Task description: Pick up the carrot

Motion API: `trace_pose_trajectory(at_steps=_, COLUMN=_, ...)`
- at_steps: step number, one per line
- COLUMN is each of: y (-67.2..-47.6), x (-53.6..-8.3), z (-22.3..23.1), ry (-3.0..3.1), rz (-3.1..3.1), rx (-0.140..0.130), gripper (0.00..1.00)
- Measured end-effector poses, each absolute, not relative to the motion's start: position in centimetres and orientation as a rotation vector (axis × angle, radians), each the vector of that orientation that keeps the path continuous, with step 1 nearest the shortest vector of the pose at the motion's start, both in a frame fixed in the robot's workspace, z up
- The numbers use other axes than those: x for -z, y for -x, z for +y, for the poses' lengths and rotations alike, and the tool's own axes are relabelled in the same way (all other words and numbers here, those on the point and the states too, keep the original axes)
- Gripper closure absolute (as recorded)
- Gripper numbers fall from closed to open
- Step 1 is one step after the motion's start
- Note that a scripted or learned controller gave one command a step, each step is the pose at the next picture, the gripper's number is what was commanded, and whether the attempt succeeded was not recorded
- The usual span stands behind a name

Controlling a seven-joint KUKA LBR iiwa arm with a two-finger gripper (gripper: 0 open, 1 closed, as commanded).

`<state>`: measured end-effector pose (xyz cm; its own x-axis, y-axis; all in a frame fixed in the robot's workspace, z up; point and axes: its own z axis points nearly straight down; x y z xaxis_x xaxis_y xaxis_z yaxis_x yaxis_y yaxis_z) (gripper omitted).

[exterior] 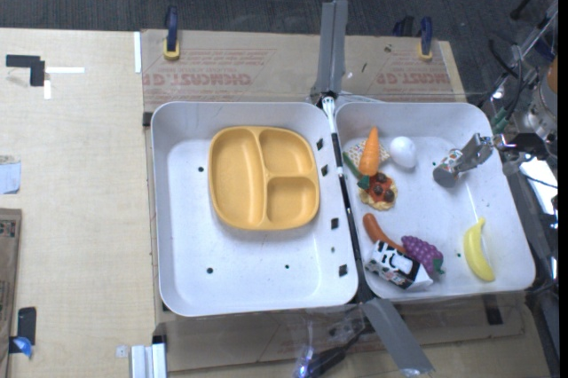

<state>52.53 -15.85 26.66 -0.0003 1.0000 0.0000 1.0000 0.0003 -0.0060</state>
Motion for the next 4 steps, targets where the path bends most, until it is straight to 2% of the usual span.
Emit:
trace_pose_trajectory(at_steps=1, y=-58.4, x=-11.9, z=-9.6, ry=2.019, rz=-2.401, rx=-0.005, gripper=0.00)
trace_pose_trajectory(at_steps=2, y=-66.0, x=-9.7, z=-10.7, ry=1.965, rz=-2.461, rx=0.002, gripper=0.00)
trace_pose_trajectory(at_steps=3, y=-66.1, x=-10.6, z=-10.8, ry=1.968, rz=-2.464, rx=0.003, gripper=1.00)
trace_pose_trajectory(at_steps=4, y=-65.9, x=-19.0, z=-5.1, ry=1.892, rz=-2.507, rx=-0.003, gripper=1.00)
